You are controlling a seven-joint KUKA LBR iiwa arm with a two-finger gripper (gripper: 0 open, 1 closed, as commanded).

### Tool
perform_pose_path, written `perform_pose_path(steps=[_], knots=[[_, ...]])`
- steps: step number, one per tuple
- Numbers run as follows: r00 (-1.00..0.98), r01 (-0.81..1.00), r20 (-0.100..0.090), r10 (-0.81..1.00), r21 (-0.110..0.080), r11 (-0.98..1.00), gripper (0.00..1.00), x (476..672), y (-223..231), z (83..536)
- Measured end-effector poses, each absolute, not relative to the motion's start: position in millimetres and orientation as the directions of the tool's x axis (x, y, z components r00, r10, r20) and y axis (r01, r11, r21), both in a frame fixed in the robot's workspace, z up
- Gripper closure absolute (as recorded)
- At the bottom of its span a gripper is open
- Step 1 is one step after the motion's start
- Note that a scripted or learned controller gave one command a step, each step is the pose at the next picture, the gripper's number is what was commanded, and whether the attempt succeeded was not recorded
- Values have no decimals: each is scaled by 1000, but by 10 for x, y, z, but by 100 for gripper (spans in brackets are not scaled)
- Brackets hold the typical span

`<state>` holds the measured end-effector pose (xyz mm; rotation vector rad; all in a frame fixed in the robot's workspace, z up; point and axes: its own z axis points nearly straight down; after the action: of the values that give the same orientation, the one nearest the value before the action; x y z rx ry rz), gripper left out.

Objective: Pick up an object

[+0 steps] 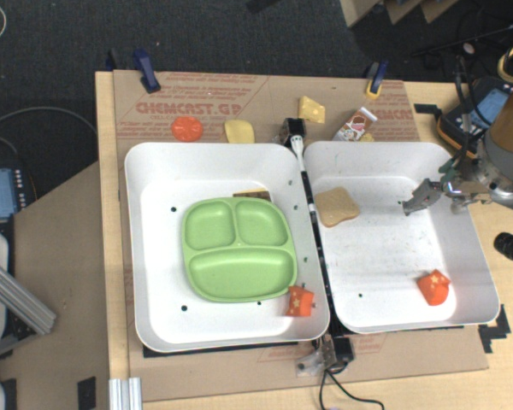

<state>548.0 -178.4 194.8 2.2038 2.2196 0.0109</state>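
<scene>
Since the pincer (415, 200) hangs over the right bin (385, 310) with nothing visibly gripped, can't tell its spread, the orange toy (433, 287) just below remains unpicked.

arm (506, 156): cut off by right edge | brown item (251, 196): mostly hidden behind green plate (238, 248) | carton (354, 126) print: too small to read

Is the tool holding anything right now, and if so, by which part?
Nothing is held. The tool hangs over the right bin with nothing between its fingers; the bread slice and the orange piece lie apart from it.
</scene>
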Motion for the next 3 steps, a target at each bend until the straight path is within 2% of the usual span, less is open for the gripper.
perform_pose_path(steps=[1, 2, 3], knots=[[4, 1000, 3, 1000, -8, -4, 0, 5016, -2122, 870], [-4, 1000, -8, 1000, 16, 4, 0, 5733, -2248, 2144], [6, 1000, 6, 1000, -12, -5, 0, 4732, -2192, 1423]])
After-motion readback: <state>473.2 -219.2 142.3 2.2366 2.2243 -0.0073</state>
